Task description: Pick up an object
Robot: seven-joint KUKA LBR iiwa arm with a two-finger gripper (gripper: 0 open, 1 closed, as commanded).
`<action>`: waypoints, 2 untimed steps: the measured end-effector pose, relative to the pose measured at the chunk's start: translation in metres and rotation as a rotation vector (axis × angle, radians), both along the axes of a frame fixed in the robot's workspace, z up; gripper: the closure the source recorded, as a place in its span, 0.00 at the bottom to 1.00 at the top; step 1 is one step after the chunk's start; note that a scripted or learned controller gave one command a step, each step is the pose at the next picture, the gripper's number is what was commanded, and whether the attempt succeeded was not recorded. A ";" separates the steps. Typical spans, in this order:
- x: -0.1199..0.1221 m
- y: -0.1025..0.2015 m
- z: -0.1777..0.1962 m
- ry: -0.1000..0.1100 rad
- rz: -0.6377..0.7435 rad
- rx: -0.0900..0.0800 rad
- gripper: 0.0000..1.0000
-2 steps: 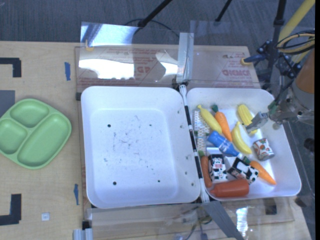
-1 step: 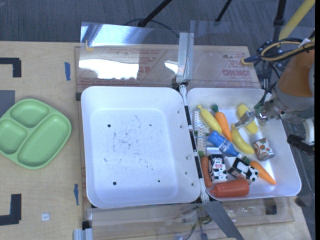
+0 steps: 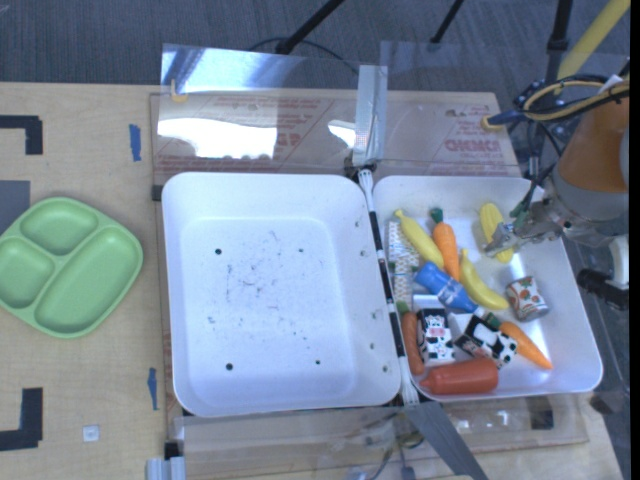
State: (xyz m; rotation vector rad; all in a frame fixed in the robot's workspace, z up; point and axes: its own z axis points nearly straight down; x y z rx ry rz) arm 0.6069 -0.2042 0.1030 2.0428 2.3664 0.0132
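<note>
The right-hand bin [image 3: 580,308] lay under the pincer [image 3: 512,236], its toys heaped mostly to the pincer's left and nearer the camera. Of these, a yellow banana [image 3: 489,225] sat right at the fingertips, just to their left, its long axis running away from the camera. Whether the pincer was parted or gripping it, I could not tell.

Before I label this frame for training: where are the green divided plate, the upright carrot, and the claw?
green divided plate [image 3: 66,267], camera view, on the ridge between its compartments
upright carrot [image 3: 447,248], camera view, middle of its orange body
claw [image 3: 509,232], camera view, at its tips, beside the yellow banana
</note>
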 end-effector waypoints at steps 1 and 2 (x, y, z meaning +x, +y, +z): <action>0.045 -0.019 -0.012 0.054 -0.168 0.014 1.00; 0.048 0.017 0.096 0.014 -0.174 0.004 1.00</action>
